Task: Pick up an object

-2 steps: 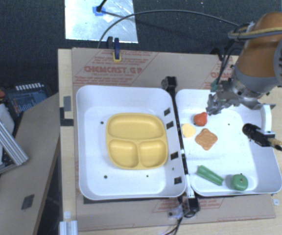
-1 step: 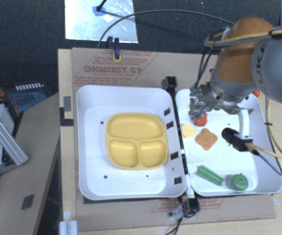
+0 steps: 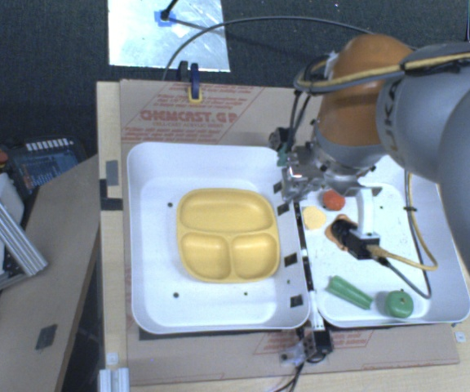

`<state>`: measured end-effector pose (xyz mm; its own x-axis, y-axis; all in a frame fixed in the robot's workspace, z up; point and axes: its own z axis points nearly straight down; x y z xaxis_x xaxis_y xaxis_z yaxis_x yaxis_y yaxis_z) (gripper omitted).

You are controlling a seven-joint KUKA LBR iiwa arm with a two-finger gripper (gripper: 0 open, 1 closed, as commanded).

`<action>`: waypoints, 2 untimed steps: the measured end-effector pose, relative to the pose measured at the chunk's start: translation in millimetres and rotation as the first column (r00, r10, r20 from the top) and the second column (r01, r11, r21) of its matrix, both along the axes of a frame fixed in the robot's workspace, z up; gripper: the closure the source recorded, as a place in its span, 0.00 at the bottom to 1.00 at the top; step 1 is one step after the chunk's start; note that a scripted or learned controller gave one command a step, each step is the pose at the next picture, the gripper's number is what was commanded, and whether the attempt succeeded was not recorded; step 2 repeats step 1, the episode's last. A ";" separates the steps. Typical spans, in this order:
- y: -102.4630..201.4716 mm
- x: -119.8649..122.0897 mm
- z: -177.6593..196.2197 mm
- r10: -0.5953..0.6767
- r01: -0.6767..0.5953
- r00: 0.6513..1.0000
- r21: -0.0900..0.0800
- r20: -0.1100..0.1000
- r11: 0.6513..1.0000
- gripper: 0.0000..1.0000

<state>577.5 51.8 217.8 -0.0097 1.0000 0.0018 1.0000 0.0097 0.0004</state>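
My gripper (image 3: 298, 178) hangs low over the near-left part of the right bin (image 3: 431, 219), close to the wall between the two bins. Just to its right lies a small red-orange object (image 3: 333, 198), and a pale yellow piece (image 3: 314, 217) sits right below that. An orange piece (image 3: 334, 230) lies a little lower, partly hidden by the robot's own hardware. A long green object (image 3: 349, 292) and a round green one (image 3: 398, 303) rest near the bin's front edge. The arm's bulk hides the back of this bin.
The left bin (image 3: 149, 219) holds a yellow divided plate (image 3: 227, 233) in its middle. A cardboard sheet (image 3: 194, 113) lies under both bins. A grey side table (image 3: 39, 219) with electronics stands at the left.
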 end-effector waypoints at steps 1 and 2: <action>57.8 3.0 14.1 0.001 -0.001 1.000 0.001 0.002 1.000 1.00; 57.8 3.0 14.1 0.001 -0.001 1.000 0.001 0.002 1.000 1.00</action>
